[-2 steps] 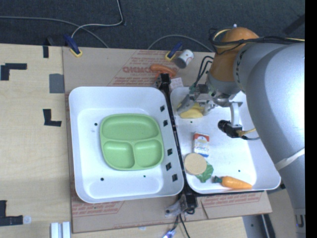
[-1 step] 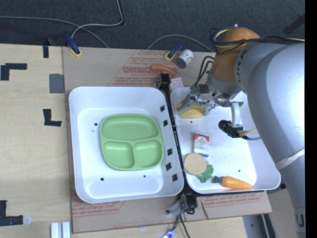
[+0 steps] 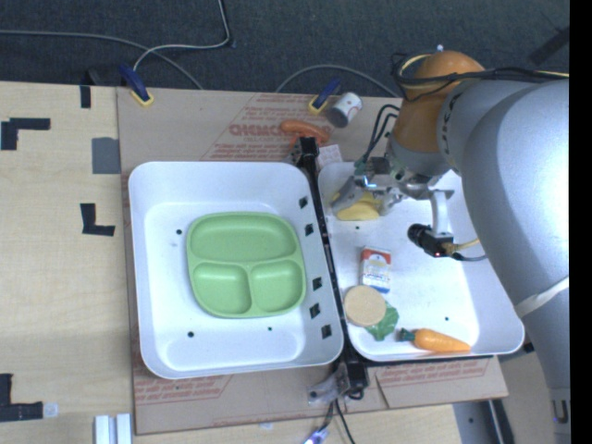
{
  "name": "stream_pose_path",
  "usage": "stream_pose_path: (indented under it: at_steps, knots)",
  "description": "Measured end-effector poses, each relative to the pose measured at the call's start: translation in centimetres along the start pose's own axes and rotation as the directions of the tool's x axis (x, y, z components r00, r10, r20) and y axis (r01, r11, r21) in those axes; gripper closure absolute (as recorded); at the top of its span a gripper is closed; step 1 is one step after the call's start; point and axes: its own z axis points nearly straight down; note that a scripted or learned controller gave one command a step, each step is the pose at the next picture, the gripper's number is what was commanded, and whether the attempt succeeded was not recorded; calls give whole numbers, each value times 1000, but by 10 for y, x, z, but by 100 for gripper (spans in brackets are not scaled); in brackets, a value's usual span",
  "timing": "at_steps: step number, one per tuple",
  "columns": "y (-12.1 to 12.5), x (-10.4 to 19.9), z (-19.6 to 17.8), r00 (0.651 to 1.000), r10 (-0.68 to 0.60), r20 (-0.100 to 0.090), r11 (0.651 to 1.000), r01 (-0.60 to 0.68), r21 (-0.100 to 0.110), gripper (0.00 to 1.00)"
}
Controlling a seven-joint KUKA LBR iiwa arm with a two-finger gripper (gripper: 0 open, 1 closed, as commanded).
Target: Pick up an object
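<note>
Camera view: wooden surface carries two glossy white bins. Nearest, a toy carrot and round cracker lie in the right bin; a smooth green divided plate fills the left bin. Farther, the claw touches a yellow piece; whether it grips, I cannot tell.

Green divided tray in left bin; blue clamps on cardboard's far edge.

Grey arm reaching in from right, orange band up, tool lowered
</note>
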Motion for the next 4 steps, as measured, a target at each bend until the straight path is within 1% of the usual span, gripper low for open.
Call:
stream_pose_path:
  at_steps: [2,3,4]
  knots:
    - [0,-4,0,1000,0,-1,1000,0,0,0]
    - [0,2,0,1000,1,0,1000,-1,0,0]
    - [0,-1,0,1000,0,-1,1000,0,0,0]
